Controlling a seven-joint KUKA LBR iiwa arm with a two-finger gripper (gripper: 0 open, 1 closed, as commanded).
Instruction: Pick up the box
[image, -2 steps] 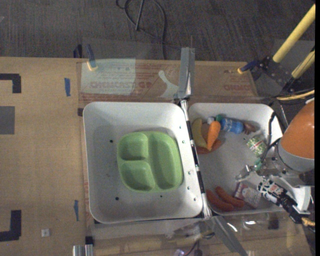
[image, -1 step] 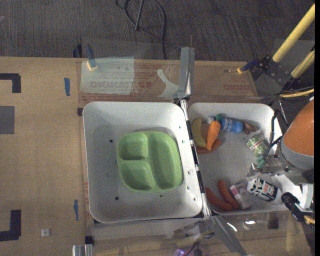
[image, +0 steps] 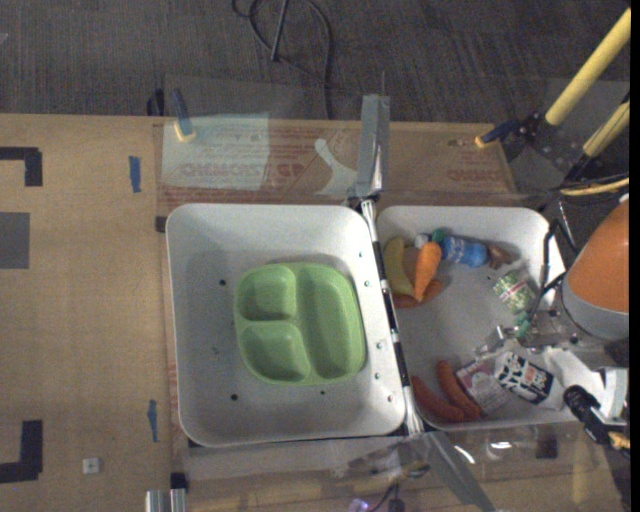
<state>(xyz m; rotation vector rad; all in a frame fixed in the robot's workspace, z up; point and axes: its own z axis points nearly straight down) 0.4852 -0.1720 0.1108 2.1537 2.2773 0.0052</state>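
Note:
The box (image: 526, 378) is a small black-and-white carton lying flat in the right bin (image: 455, 320), near its lower right corner. My gripper (image: 516, 338) reaches in from the right and hangs just above the box's upper edge. Its metal parts overlap the bin floor there, and I cannot tell if it touches the box. The arm's orange band (image: 608, 262) sits above the wrist at the right edge.
The right bin also holds a pinkish packet (image: 482, 386) against the box's left side, two sausages (image: 446, 394), a banana (image: 398, 266), a carrot (image: 426, 270), a blue bottle (image: 463, 250) and a green-white pack (image: 515, 291). A green divided plate (image: 298, 323) lies in the left bin (image: 195, 330).

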